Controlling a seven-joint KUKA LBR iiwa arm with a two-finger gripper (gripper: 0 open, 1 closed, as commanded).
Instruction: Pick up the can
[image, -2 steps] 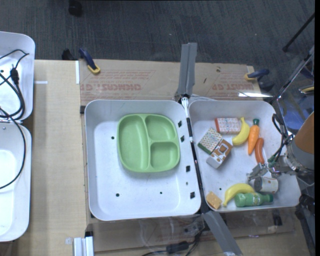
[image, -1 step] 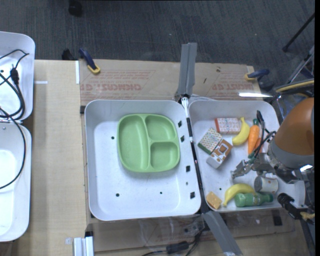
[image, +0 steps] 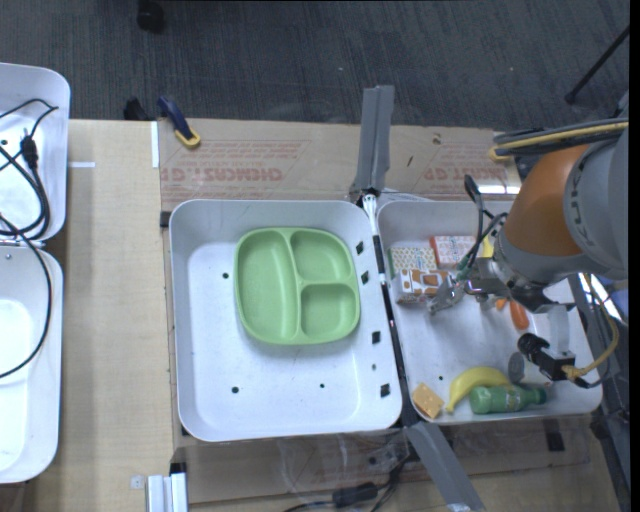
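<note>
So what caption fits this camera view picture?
Robot gripper reaches into the right bin beside a green divided plate.

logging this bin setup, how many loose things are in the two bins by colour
green: 2, the divided plate and the bottle
yellow: 1, the banana
orange: 2, the wedge and a small piece
printed boxes: 2
total: 7

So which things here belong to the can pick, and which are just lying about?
Job: gripper, right bin; the can itself I cannot make out.
Lying about: green divided plate, banana, green bottle, small cartons.
</note>
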